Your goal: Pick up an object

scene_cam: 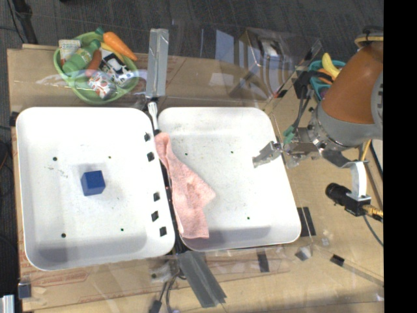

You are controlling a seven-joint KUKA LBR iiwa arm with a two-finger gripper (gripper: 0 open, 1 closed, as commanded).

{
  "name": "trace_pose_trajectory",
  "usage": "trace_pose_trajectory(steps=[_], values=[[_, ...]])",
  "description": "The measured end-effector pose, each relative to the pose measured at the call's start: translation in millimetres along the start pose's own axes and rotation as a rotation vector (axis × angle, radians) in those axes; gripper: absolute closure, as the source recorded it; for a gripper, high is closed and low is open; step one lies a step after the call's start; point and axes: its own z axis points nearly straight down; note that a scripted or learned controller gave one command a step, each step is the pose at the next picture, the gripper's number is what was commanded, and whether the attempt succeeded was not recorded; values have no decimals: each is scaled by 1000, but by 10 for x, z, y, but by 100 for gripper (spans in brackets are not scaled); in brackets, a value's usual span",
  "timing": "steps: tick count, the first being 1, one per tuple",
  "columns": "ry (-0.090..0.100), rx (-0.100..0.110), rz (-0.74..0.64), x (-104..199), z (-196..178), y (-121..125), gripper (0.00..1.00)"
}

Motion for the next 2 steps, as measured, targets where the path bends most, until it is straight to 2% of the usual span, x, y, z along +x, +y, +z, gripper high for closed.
trace_pose_trajectory(steps=[1,2], values=[[0,1,-131,585,1010,157,0],[0,-1,-240,1060,1612,237,0]])
